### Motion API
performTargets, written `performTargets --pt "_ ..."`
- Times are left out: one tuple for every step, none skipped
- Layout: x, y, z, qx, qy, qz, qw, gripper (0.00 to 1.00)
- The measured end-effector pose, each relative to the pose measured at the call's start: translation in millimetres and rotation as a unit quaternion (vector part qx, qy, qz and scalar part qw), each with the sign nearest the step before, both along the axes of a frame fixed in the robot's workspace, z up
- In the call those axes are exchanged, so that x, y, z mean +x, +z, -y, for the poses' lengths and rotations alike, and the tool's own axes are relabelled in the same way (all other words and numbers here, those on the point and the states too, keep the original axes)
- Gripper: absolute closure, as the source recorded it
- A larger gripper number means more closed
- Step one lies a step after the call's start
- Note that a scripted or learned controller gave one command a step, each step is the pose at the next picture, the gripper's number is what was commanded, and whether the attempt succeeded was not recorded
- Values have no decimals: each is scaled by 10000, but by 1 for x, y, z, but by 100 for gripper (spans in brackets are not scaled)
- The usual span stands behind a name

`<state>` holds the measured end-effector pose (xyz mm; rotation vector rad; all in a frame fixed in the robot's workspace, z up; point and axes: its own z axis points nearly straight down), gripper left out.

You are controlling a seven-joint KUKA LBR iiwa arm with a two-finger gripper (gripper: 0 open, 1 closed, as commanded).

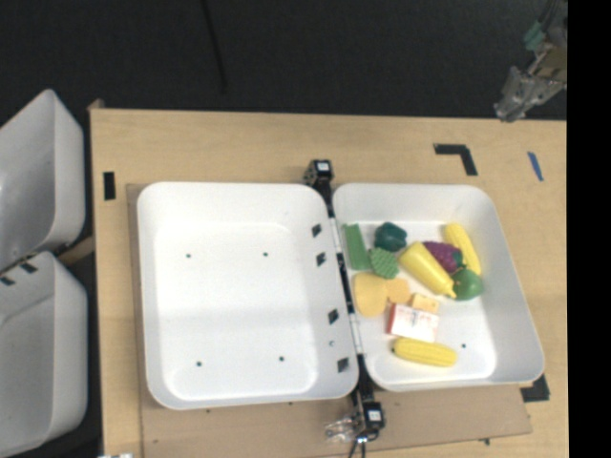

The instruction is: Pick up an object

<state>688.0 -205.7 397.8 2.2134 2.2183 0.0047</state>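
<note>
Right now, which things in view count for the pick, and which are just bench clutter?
For the pick: gripper; right bin and its toys, such as corn cob, yellow pepper, red-and-white box.

Just lying about: left bin, black corner mark, blue tape.

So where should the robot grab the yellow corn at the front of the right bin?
Probably across the middle of the corn cob, coming straight down. It lies flat and long, left to right, apart from the bin wall, with the red-and-white box close behind it, so fingers need care there.
</note>
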Motion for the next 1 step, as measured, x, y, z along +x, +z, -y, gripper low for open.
performTargets --pt "1 161 -1 -20 7 55 10000 100"
